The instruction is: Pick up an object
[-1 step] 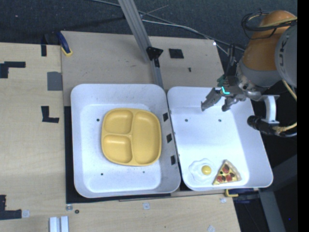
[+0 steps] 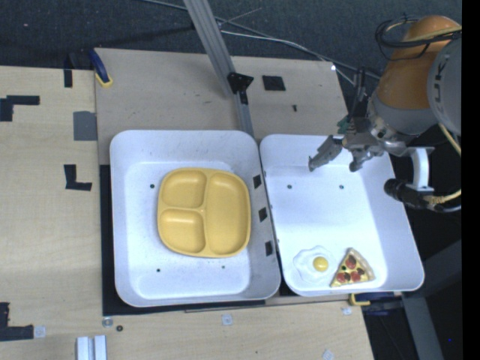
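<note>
Objects to pick from lie in both bins, and none is lifted yet. Largest is the yellow divided plate (image 2: 204, 211), flat in the middle of the left bin (image 2: 127, 201). In the right bin (image 2: 375, 201), at its near edge, sit a toy fried egg (image 2: 313, 262) and, just beside it on the right, a smaller toy pizza slice (image 2: 352, 268).

At the far end of the right bin hangs the gripper (image 2: 334, 160), well apart from the egg and pizza slice and farther still from the plate. Its two fingers are spread with nothing between them, though at this slant I cannot say how high above the bin floor they hang.

By my judgement the task is at its start: the arm must choose a target, travel to it, descend, close and lift. The egg and pizza slice are the closer candidates.
</note>
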